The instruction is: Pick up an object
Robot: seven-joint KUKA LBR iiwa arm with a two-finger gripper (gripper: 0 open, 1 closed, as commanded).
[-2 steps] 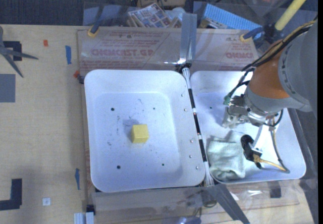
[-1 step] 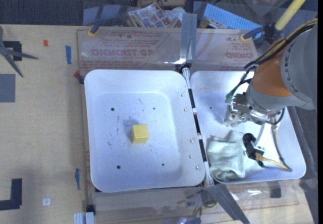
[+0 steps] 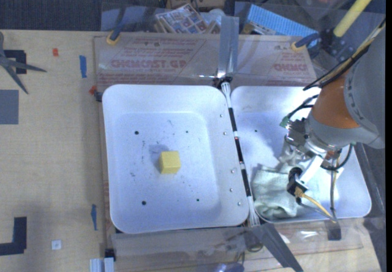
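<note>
A small yellow block (image 3: 170, 162) lies near the middle of the left bin (image 3: 122, 111). In the right bin (image 3: 257, 111) a crumpled pale cloth (image 3: 269, 193) rests against the front left corner. My gripper (image 3: 290, 157) hangs low over the right bin, just above the cloth's far right edge, with the grey arm and its orange band (image 3: 334, 111) rising to the right. The wrist and cables hide the fingertips.
A clear plastic sheet with red lettering (image 3: 159, 59) stands behind both bins. A metal divider strip (image 3: 236, 142) runs between them. Blue tape marks and a black clamp sit on the wooden bench (image 3: 43, 142) to the left.
</note>
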